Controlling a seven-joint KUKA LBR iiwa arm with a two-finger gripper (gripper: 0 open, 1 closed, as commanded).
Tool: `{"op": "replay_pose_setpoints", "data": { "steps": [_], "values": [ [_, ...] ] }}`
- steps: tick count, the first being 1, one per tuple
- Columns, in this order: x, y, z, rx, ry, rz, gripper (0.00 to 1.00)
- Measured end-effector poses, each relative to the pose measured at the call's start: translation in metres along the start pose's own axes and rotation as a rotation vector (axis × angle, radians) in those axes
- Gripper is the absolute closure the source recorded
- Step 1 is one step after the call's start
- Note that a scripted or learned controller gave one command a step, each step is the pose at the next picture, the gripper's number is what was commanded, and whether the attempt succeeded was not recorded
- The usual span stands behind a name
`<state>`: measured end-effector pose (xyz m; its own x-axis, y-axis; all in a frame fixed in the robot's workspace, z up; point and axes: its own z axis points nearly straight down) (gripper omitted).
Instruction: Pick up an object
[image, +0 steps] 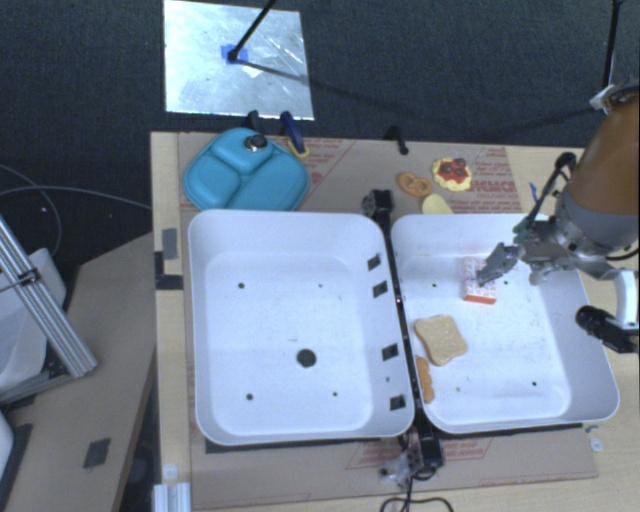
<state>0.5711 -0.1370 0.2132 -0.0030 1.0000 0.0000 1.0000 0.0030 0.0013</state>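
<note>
In the right bin (560, 400) lie a small white and red box (477, 281), a tan slice of toast (441, 339) and a thin orange strip (425, 379) by the bin's left wall. My gripper (497, 265) hangs over the upper part of the right bin, its fingertips just right of and above the white and red box. Nothing shows between the fingers. A small dark round thing (306, 358) lies in the left bin (230, 250).
Behind the bins, on the cardboard, sit a blue divided plate (246, 172), a small pizza toy (452, 173), a pretzel-like piece (412, 184) and a pale yellow piece (436, 205). A black divider (392, 300) runs between the bins. A metal frame (40, 310) stands at left.
</note>
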Motion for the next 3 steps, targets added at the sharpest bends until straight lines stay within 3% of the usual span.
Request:
{"op": "replay_pose_setpoints", "data": {
  "steps": [1,2,3],
  "values": [
    [-0.067,-0.050,0.089,0.008,0.000,0.009,0.00],
    [0.010,0.002,0.128,-0.007,-0.004,-0.006,0.00],
    [0.006,0.003,0.113,-0.016,-0.006,0.000,1.00]
  ]
}}
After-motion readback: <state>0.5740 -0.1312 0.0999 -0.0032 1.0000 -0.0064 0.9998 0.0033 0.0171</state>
